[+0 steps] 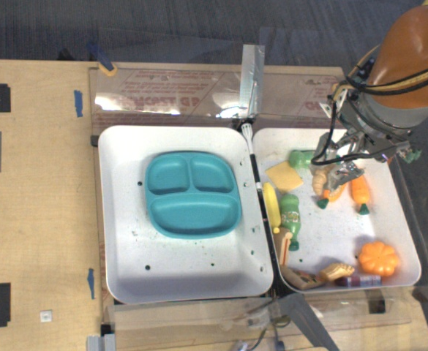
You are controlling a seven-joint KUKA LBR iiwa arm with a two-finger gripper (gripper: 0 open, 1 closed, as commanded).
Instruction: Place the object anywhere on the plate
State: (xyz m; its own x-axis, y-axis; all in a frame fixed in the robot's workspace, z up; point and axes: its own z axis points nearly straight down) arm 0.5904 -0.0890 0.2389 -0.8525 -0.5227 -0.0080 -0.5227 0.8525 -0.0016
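Gripper (336, 172) hangs in the right bin (407, 269) at the plate's (193, 194) three o'clock; finger state: cannot tell; small carrot (333, 190) beneath looks light, hard, slick; grip mid-body.

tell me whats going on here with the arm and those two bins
The arm's gripper hangs low over the right bin, among toy foods such as a carrot and a small pumpkin. The teal divided plate in the left bin has nothing on it yet.
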